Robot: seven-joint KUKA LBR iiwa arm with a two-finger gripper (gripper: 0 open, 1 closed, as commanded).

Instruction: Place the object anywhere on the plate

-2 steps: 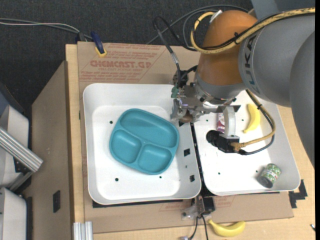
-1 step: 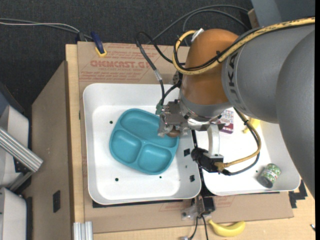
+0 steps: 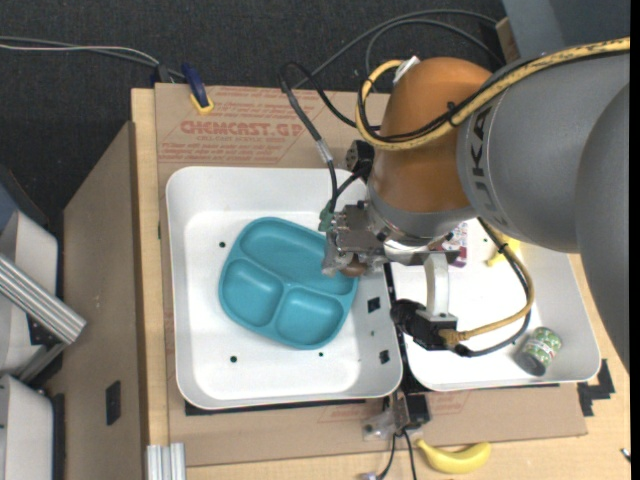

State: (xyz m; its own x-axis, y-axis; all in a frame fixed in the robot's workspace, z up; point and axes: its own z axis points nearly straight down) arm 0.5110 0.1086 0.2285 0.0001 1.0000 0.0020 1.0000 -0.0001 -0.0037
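Grey and bulky, my arm (image 3: pixel 560 138) reaches in from the right and covers much of the right bin, with its orange band (image 3: pixel 430 138) bulging above the wrist. Under everything lies the worktop (image 3: pixel 110 268), faced with brown cardboard. On it, the two shallow white bins sit side by side: the left bin (image 3: pixel 195 298) and the right bin (image 3: pixel 570 298), touching along their inner walls. A teal divided plate (image 3: pixel 270 288) lies flat in the middle of the left bin. My jaws hang over the plate's right rim, close above it, pointing down; the wrist body hides them from above, so I cannot tell whether they are spread or pressed together, or whether anything sits between them. A banana (image 3: pixel 455 456) lies on the worktop in front of the bins, outside both. A small green-and-white object (image 3: pixel 540 348) rests in the right bin's near right corner, well apart from the plate. A blue clip (image 3: pixel 197 90) sits at the cardboard's far edge.
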